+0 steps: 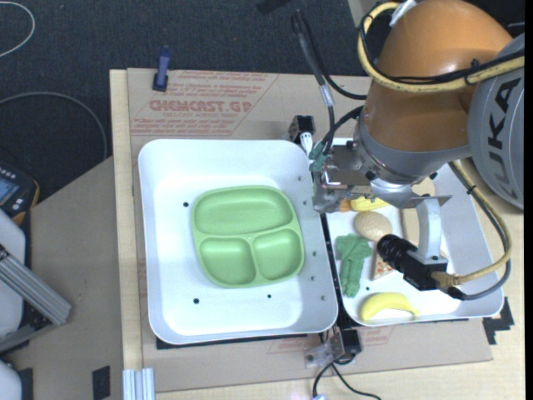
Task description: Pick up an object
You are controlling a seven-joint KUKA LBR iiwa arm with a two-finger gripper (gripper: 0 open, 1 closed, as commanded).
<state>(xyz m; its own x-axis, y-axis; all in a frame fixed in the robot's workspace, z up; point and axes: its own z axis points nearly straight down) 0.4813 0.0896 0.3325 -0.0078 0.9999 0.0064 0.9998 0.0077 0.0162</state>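
Dark carpet surrounds my counter [125, 223]. Left bin [158, 223] carries a green divided tray [247, 233]. Right bin [483, 307] has a banana [387, 307], green toy [351, 261] and beige piece [371, 223] under my arm [433, 82]; I can't tell the gripper's state.

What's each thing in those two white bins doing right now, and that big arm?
Green tray: flat in left bin, compartments bare.
Banana: lying in right bin, near its front edge.
Green toy: lying by the divider.
Beige egg: resting under the arm.
Arm: over right bin.
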